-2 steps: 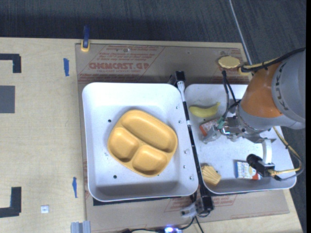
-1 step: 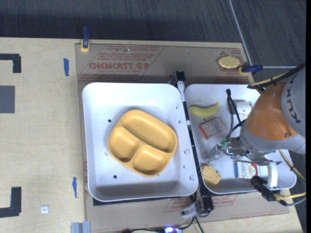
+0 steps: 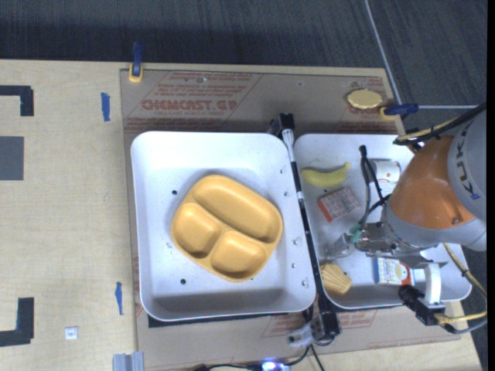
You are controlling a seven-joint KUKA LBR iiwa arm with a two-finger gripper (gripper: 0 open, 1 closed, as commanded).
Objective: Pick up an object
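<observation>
target: small blue-and-white packet [image 3: 387, 270] lay in right bin [image 3: 456, 291], just below the wrist | gripper [image 3: 357, 239] hung low over bin floor, left of the packet | grip state could not be told | banana [image 3: 325, 176] lay further back | yellow tray [image 3: 225, 226] filled left bin [image 3: 147, 207]

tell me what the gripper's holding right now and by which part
Cannot be told: the gripper is low in the right bin near a small packet, with nothing visibly between its fingers.
</observation>
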